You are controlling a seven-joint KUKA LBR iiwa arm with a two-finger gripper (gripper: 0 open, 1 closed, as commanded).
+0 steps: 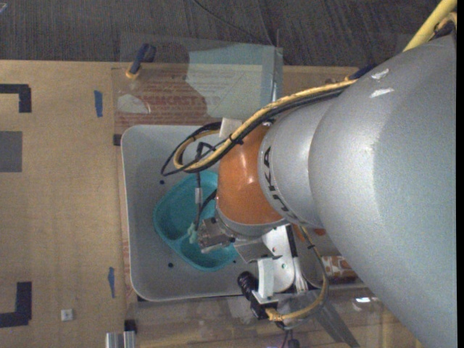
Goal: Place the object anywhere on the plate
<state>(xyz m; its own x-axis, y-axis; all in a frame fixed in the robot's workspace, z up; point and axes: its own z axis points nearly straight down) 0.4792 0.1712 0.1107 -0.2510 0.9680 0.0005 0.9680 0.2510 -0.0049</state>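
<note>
Teal plate (174,223) in white bin (141,194), hand (206,238) over its right part, grip state unclear

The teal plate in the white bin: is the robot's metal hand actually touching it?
Cannot tell. In the camera view the gripper overlaps the teal plate in the white bin, but the arm hides where they would meet, so neither contact nor gap shows.

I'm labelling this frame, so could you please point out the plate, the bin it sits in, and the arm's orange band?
plate (172,220): camera view, bare teal surface left of the wrist.
bin (141,165): camera view, white floor near its upper left corner.
orange band (243,187): camera view, middle of the band's visible face.
</note>
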